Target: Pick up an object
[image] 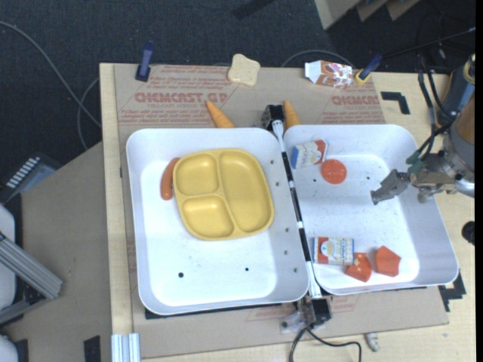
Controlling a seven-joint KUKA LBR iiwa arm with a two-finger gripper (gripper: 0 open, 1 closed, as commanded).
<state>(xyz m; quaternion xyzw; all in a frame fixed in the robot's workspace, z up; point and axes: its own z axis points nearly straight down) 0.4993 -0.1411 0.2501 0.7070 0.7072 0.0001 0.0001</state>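
arm reaching in from right, claw (385, 189) low over right bin (423, 225), finger state unclear

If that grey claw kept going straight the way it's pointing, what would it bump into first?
The gripper points left and slightly down across the right bin. Bare bin floor lies just ahead; the orange ball sits a little above that line. Height is unclear, so it might reach the bin's middle wall first.

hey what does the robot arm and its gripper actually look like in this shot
The arm comes in at the right edge: grey, with an orange band and dark cables looping beside it. Its gripper is a grey metal piece, boxy at the wrist end and narrowing to a dark wedge-shaped tip over the right bin.
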